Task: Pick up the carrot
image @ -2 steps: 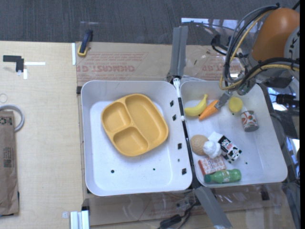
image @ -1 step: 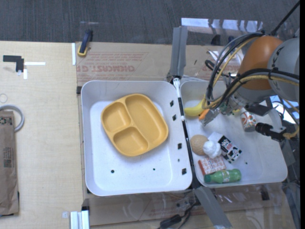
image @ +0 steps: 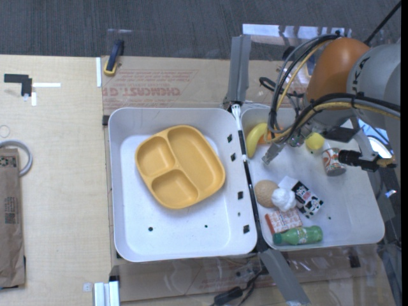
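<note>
The left bin (image: 121, 190) holds a yellow tray (image: 180, 166) with three compartments, set toward its far left corner and well apart from anything I want. Behind that bin lies cardboard (image: 162, 85) with red print seen mirrored; I cannot read it.

In the right bin (image: 357, 225), a banana (image: 255, 137) lies against the far left corner. Just beside it, behind my cables, there is a sliver of orange (image: 270, 134); I judge that to be the carrot, but too little shows to be sure. My gripper (image: 273, 152) hangs over that same corner, near the banana. I cannot tell whether it is released or clenched, and nothing is visibly in it.

Nearer the front edge sit a tan ball (image: 264, 191), a white lump (image: 284, 199), a cow-print carton (image: 307, 198), a red packet (image: 283, 222) and a green bottle (image: 298, 236). By the far right edge are a lemon (image: 315, 142) and a can (image: 331, 162). Their labels are too small to read.

The risk: the carrot is crowded by the banana and the bin wall, so I could close on the banana, or strike the wall.
</note>
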Robot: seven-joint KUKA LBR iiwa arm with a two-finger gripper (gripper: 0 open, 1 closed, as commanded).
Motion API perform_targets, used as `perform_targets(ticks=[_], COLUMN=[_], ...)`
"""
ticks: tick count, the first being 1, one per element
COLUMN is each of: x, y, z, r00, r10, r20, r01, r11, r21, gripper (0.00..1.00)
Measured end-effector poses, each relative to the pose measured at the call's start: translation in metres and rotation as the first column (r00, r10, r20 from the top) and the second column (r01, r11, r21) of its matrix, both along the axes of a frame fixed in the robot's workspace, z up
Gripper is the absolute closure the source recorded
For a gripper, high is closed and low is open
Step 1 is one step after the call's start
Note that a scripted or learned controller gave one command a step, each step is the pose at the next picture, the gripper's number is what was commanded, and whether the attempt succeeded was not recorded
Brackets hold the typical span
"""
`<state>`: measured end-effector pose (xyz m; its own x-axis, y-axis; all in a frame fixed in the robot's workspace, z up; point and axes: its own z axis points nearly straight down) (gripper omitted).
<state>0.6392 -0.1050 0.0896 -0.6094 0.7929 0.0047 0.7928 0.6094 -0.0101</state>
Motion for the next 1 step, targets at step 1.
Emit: perform_targets(ticks=[1], x=[0.0025], y=[-0.0018], z=[0.0113], r00=[1.0], r10=[-0.003], r20=[0.012], r01=[0.003], r11=[1.0], r21=[-0.002], gripper=[1.0])
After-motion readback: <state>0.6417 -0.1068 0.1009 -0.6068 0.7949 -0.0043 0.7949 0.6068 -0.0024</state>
